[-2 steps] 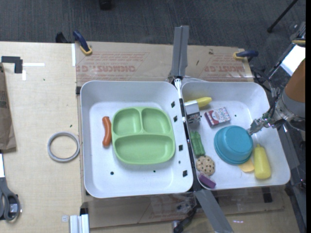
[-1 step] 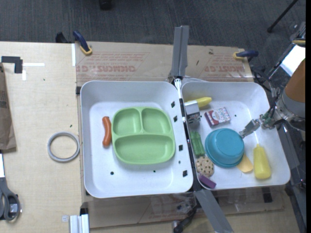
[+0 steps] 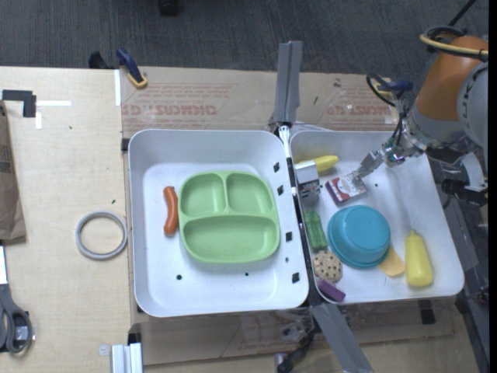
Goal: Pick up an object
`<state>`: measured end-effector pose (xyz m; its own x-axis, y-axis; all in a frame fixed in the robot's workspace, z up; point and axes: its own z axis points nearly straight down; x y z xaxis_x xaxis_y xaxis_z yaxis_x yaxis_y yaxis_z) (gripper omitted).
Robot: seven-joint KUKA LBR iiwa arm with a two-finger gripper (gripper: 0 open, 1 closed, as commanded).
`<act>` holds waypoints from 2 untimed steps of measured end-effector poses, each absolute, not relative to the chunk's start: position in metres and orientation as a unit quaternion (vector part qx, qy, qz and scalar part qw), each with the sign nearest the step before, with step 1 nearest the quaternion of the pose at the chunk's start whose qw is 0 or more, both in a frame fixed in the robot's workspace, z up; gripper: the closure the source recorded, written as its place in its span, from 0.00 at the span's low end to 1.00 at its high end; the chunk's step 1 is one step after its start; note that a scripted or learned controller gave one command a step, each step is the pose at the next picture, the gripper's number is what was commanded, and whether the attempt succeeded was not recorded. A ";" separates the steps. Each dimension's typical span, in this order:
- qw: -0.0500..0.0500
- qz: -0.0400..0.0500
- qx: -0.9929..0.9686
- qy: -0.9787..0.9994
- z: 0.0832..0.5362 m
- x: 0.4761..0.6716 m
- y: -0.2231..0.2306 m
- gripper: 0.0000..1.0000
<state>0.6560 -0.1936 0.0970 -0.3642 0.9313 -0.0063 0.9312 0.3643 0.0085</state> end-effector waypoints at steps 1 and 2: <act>0.002 0.000 0.562 0.827 0.094 0.660 -0.130 0.00; 0.001 0.000 0.504 0.864 0.132 0.578 -0.191 0.00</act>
<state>0.5778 -0.1910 0.1319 -0.4918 0.8707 -0.0016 0.8707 0.4918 0.0000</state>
